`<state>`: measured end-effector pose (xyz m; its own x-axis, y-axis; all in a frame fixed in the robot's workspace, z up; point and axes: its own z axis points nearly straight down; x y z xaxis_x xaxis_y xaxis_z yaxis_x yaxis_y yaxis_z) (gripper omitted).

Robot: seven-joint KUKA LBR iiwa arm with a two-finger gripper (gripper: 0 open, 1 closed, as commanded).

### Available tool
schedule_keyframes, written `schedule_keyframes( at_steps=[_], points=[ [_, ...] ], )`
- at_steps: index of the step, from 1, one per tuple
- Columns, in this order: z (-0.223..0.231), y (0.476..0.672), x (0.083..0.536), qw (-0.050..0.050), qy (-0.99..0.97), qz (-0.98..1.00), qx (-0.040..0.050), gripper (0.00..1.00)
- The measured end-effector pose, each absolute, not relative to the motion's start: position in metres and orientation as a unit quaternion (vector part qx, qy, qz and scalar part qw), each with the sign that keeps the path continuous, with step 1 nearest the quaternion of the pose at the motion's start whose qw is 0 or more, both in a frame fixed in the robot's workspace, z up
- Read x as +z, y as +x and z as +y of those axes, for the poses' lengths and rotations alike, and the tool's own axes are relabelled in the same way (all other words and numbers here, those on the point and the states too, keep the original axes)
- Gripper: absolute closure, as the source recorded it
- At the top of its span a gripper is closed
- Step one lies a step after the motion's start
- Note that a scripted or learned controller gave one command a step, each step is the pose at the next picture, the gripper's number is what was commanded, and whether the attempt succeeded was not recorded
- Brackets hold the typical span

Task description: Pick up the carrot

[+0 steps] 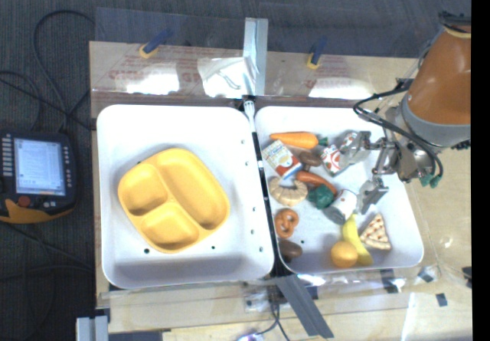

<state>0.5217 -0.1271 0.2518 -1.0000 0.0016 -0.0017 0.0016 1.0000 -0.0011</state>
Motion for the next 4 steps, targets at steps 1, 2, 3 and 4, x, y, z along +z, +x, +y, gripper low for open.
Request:
schedule_keyframes(
  at_steps=[1, 2, 3, 4],
  points=[
    [-0.225, 0.542, 0.33, 0.004, 0.094, 0.996, -0.0019, 0.0],
    [-0.222, 0.628, 0.389, 0.003, 0.229, 0.974, -0.0007, 0.0],
    [-0.223, 0.628, 0.399, 0.006, 0.229, 0.973, -0.0034, 1.0],
    [-0.225, 0.485, 0.417, 0.004, 0.127, 0.992, -0.0018, 1.0]
  ],
)
